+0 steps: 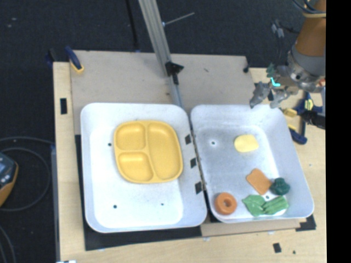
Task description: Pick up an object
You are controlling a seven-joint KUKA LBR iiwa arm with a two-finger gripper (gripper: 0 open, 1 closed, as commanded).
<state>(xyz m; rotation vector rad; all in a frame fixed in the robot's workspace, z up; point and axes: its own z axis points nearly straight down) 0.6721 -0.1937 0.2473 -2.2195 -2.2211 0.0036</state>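
Observation:
The right bin [225, 119] holds several small objects. A pale yellow lump [246, 143] lies near its middle. At the near right sit an orange-brown slab [258, 180], a dark green piece [281, 187], a light green leafy piece [266, 205] and an orange ring [225, 203]. My gripper [267, 97] hangs over the bin's far right corner, well above and behind the pale yellow lump. Its fingers stand apart with nothing between them.
The left bin [98, 201] carries a yellow divided plate [148, 151]. A slanted metal post [156, 32] rises behind the bins and meets the bench near where they join. Blue clamps [300, 130] sit along the bench's right side.

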